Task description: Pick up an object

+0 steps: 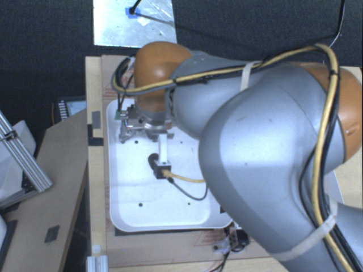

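Observation:
My gripper (143,130) hangs low over the far end of the left white bin (136,211), under the orange wrist band (156,67). Its metal body sits close to the bin's far wall. The bare bin floor I can see carries just a few small dark dots. The bulky grey arm (266,152) hides the bin's right side and whatever lies beneath it.
The arm covers nearly all of the right half of the view, including the second bin. A shiny metal sheet (135,15) lies beyond the bench at the back. A wooden bench edge (95,152) runs along the bin's left, with aluminium rails (22,157) further left.

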Robot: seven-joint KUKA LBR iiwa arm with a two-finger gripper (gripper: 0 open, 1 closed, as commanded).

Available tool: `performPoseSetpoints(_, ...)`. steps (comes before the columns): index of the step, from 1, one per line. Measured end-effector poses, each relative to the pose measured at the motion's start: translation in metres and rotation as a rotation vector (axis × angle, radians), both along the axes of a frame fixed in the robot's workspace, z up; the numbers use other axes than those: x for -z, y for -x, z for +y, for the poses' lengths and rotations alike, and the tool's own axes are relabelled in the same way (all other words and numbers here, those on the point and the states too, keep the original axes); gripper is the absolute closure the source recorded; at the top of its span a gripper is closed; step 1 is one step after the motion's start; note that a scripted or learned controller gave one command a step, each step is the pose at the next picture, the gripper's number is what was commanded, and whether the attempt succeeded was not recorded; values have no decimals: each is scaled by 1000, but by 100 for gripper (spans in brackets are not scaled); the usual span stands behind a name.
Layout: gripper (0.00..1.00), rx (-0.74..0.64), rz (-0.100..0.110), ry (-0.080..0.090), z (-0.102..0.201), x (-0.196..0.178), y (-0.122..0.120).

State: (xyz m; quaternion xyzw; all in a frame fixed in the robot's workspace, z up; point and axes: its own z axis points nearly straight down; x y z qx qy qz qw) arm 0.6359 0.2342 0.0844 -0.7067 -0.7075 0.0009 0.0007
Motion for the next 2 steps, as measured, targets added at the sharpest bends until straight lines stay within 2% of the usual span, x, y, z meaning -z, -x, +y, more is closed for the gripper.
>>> performPoseSetpoints(1, 100, 0, -5, -2, 0, -12, -2)
performPoseSetpoints(2, 100, -4, 7, 1, 0, -133, 127)
